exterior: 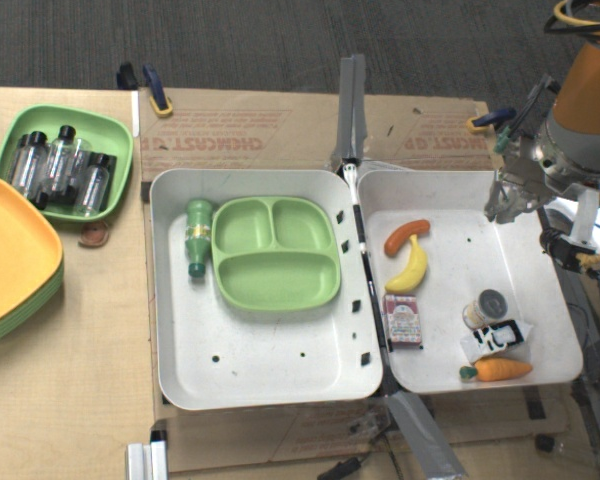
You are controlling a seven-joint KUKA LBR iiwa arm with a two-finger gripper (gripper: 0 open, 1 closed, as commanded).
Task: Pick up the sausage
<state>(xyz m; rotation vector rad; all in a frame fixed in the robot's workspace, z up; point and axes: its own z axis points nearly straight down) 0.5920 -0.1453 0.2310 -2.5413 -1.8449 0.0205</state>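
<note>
Red printing on cardboard sheet [280, 133] behind bins, upside down, repeated twice; wording not legible. Small carton [403, 320] label unreadable.

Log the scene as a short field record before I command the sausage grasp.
target: sausage, orange-red, upper left of right bin
touching target: banana, just below it
other right-bin items: small carton, jar, carrot
left bin: green divided plate, green bottle
gripper: over right bin's upper right, apart from sausage
</note>
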